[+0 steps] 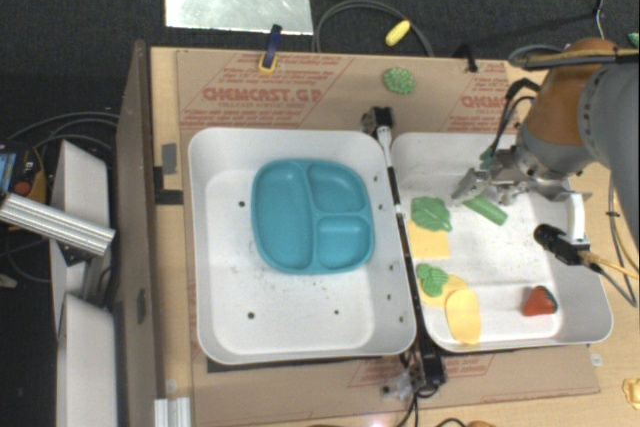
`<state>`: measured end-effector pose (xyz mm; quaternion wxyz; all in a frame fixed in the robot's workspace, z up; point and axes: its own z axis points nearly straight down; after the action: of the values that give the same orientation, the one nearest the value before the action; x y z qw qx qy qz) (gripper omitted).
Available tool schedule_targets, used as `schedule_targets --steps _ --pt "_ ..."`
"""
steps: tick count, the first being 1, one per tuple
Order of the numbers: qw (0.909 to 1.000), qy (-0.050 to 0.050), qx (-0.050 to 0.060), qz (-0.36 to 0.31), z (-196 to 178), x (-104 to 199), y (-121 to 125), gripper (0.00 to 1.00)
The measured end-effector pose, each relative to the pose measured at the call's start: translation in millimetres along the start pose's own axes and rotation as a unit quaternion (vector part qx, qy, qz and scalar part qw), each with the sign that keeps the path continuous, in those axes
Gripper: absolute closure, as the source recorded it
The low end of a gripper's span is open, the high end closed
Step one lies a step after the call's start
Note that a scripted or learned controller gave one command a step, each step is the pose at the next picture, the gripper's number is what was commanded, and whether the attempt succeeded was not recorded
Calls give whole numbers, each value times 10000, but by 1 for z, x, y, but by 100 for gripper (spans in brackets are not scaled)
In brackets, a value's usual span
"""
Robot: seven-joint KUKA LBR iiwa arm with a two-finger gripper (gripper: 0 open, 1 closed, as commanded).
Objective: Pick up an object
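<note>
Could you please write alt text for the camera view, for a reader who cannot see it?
A grey robot arm reaches into the right bin, its gripper low beside a green piece. The left bin holds a blue divided plate.

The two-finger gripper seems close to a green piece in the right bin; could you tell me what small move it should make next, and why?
Probably a short straight descent. The two-finger gripper sits over the elongated green plastic piece in the right white bin, but the piece lies on the floor and is not visibly between the fingers. Whether the fingers are spread is unclear, so check that first.
</note>
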<state>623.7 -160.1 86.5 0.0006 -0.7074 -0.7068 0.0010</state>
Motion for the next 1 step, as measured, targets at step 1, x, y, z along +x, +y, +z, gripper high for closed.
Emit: schedule_targets --steps 1 --pt "10000 -2 -10 2 2 -19 -19 0"
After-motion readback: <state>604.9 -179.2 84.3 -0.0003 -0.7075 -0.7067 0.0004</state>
